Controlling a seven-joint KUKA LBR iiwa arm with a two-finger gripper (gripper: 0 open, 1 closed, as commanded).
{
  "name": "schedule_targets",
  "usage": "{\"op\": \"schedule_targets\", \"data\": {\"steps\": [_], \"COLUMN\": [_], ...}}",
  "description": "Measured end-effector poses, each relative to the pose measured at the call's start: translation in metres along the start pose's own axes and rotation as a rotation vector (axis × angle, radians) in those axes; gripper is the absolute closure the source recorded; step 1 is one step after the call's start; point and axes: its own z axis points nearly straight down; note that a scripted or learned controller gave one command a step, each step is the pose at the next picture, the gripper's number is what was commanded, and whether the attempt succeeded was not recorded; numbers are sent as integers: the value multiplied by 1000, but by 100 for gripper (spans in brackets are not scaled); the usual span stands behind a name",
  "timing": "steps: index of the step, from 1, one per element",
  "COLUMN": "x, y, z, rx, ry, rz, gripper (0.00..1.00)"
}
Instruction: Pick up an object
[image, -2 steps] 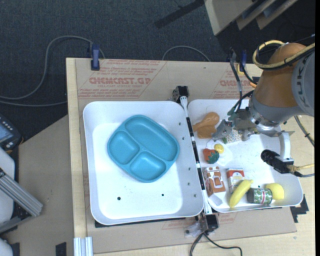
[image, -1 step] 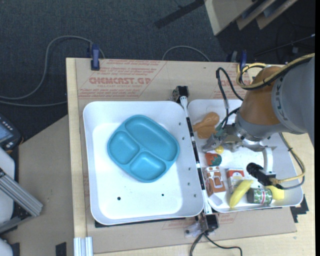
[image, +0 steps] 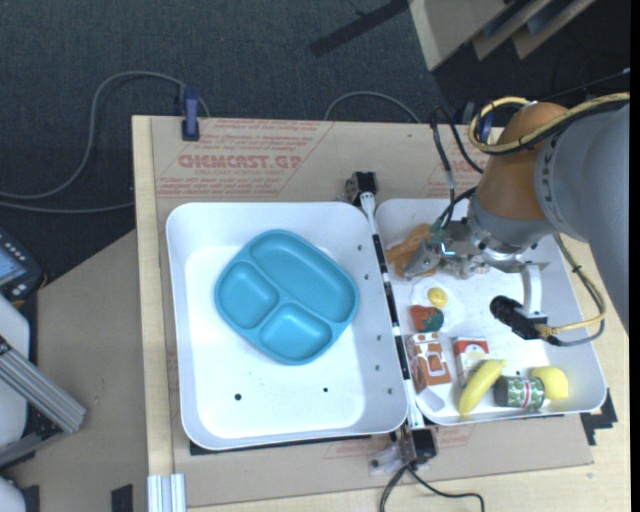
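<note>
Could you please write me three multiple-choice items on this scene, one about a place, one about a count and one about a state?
1. Where does the blue plastic divided plate lie?
A. In the left white bin
B. In the right white bin
C. On the cardboard outside both bins

2. How many compartments does the blue plate have?
A. Two
B. Three
C. Five

3. Where is the gripper of the arm?
A. Over the far part of the right bin, beside an orange toy item
B. Over the blue plate
C. Over the yellow toy banana at the near edge

Answers:
1 A, the plate sits in the middle of the left bin.
2 B, raised ridges split it into three wells.
3 A, the gripper is low over the right bin's far left corner, with the banana lying well nearer the camera.
</note>
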Motion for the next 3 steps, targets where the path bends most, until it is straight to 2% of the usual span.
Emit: {"op": "schedule_targets", "data": {"steps": [1, 2, 3], "x": [2, 1, 22], "y": [-58, -54, -9], "z": [1, -12, -106], "rx": [11, 0, -10], "ry": [4, 0, 0], "rz": [4, 3, -3], "gripper": [0, 100, 100]}}
